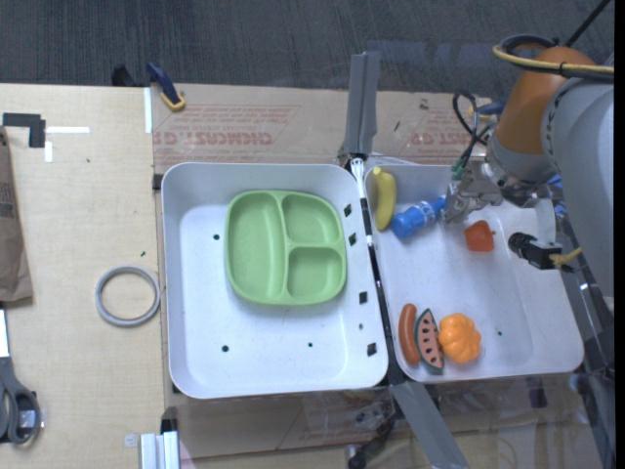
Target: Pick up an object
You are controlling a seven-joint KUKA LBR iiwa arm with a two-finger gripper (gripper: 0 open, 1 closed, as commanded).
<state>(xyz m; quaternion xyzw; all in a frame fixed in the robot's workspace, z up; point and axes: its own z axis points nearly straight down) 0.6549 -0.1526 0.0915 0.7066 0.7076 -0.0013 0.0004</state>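
Observation:
The right bin [532, 306] holds a yellow banana [383, 195] at its back left, with a blue bottle [414, 218] lying beside it. A small red pepper [479, 235] rests right of the bottle. At the front lie a red sausage [407, 332], a watermelon slice [428, 340] and an orange pumpkin [459, 337]. My gripper [456, 203] is low in the back of this bin, right at the bottle's right end and just left of the red pepper. The grey arm with its orange band rises behind it at the right.
A green divided plate [286, 246] lies in the left bin [178, 301]. On the bench to the left are a grey tape ring [127, 294], scissors [15, 413] and a brown bag [12, 223]. A blue clamp [168, 86] sits at the back.

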